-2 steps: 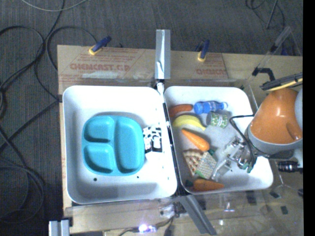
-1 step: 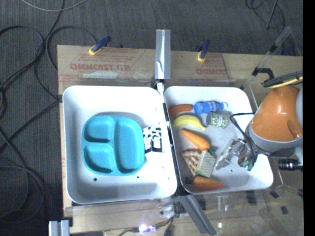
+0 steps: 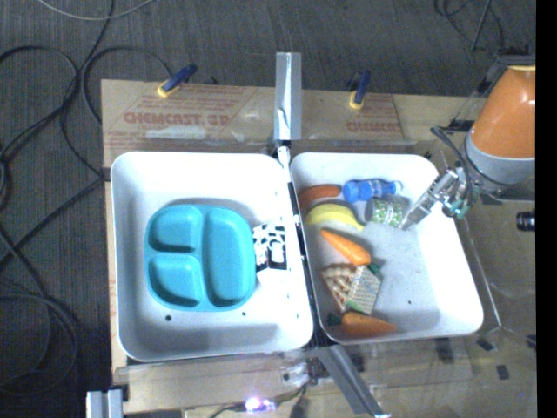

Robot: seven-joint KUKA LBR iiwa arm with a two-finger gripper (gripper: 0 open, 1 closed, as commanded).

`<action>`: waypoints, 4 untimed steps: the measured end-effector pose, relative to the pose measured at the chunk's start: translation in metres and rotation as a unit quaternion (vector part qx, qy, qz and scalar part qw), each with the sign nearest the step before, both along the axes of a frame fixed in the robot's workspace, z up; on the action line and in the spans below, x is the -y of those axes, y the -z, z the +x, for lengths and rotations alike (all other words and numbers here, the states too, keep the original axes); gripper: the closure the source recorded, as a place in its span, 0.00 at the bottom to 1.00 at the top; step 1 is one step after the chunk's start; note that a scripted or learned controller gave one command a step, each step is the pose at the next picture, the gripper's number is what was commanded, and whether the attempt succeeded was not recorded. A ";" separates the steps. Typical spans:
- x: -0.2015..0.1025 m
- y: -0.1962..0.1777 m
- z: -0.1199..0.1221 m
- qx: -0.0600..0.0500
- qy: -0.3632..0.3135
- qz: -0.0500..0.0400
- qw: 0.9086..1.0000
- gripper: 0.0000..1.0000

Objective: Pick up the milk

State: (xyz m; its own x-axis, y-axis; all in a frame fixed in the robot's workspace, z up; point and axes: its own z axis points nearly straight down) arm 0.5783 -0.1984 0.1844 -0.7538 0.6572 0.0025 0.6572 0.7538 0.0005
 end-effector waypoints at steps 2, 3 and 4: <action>-0.028 -0.047 -0.080 -0.001 -0.143 0.000 0.990 1.00; -0.028 -0.046 -0.080 -0.001 -0.144 0.000 0.990 0.00; -0.028 -0.046 -0.080 -0.001 -0.144 0.000 0.990 0.00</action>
